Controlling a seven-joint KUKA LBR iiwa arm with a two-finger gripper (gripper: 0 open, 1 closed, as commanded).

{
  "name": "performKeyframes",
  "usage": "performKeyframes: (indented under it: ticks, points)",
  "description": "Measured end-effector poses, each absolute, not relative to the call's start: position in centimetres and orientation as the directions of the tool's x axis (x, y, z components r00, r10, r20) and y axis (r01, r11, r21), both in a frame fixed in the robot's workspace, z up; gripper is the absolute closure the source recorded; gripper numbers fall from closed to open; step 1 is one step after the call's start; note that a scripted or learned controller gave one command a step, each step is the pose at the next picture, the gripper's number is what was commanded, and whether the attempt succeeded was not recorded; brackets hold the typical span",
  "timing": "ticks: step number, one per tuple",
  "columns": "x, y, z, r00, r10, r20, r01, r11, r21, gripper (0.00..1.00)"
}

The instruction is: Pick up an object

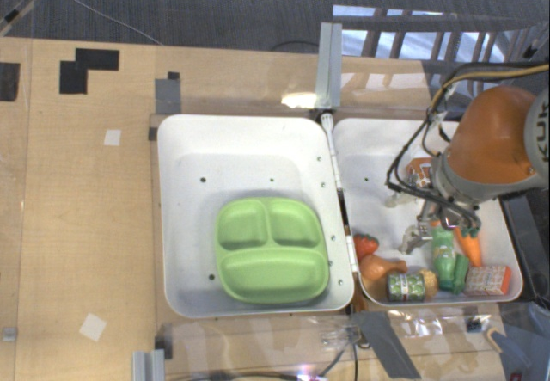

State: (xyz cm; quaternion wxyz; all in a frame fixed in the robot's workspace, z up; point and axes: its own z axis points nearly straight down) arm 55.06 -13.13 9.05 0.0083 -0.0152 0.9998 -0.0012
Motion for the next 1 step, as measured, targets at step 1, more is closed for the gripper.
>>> performKeyframes:
  ticks: [1]
  points:
    - [62.96, -16.23, 8.82, -0.997, 0.080, -0.013, 0.080, 0.997, 0.000, 0.00]
